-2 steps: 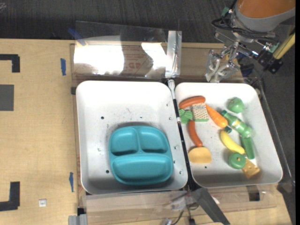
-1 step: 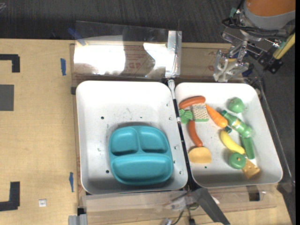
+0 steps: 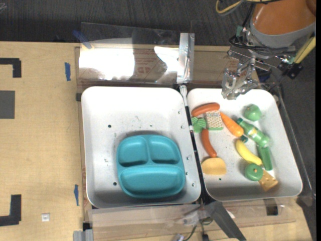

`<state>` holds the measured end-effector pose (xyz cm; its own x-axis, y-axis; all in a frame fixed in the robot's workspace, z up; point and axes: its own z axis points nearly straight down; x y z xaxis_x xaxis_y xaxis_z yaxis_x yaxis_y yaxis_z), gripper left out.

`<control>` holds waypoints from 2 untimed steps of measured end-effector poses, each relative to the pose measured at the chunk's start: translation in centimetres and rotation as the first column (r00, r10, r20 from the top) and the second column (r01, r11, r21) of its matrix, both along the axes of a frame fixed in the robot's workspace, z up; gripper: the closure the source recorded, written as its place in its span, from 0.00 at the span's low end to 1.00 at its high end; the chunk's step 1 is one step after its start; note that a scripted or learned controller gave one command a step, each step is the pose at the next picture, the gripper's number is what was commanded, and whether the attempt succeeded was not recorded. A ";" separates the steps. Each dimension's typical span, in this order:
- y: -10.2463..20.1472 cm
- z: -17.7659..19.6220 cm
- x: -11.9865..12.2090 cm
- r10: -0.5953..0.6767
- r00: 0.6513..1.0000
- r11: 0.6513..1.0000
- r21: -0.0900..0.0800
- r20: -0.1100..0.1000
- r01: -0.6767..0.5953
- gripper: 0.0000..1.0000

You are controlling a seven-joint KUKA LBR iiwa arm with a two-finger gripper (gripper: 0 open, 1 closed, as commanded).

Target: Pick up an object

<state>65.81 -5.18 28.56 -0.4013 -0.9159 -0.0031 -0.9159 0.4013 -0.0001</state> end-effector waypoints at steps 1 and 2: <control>-1.3 1.7 1.0 0.090 0.996 0.996 -0.001 0.008 -0.090 1.00; -3.2 2.7 1.0 0.176 0.984 0.984 -0.002 0.008 -0.176 1.00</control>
